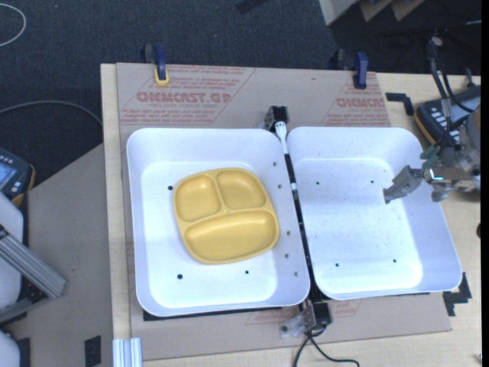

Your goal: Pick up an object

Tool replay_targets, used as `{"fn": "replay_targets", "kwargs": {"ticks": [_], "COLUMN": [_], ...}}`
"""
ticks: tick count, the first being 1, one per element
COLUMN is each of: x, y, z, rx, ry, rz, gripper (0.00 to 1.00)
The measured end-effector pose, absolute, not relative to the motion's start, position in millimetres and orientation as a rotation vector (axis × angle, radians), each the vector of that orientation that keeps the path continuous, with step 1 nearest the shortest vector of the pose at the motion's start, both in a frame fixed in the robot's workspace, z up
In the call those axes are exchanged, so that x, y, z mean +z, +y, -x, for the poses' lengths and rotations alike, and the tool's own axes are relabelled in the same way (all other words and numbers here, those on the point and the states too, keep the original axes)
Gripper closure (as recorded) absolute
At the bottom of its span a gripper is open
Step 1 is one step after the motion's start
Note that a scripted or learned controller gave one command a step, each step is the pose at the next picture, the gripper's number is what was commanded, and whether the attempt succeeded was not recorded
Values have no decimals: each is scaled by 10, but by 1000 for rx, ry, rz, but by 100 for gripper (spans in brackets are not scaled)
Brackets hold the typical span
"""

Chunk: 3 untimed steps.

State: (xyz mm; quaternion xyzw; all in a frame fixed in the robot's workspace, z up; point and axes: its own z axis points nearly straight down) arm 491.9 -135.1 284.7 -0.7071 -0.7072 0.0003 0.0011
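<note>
Approach stage of a pick: a yellow divided plate (226, 214) lies flat near the middle of the left bin (145, 205), while the gripper (399, 185) hangs over the right bin (367, 274), close to that bin's right edge and well apart from the plate, with nothing visible between its tips; whether it is open or closed cannot be told at this angle. By this reading the grasp is not yet begun, and the next move calls for travel across the rims where the bins meet, then a descent onto a plate edge or divider ridge.
</note>
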Motion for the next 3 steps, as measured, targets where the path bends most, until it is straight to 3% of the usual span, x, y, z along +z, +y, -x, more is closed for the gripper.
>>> {"fn": "replay_targets", "kwargs": {"ticks": [1, 2, 3], "x": [2954, 2373, 4199], "y": [-1352, -8, 627], "z": [-4926, -5056, -4823], "rx": [-1, 3, -29], "ry": [-2223, -2230, -2239], "rz": [2221, 2197, 2217], "gripper": [100, 100, 100]}}
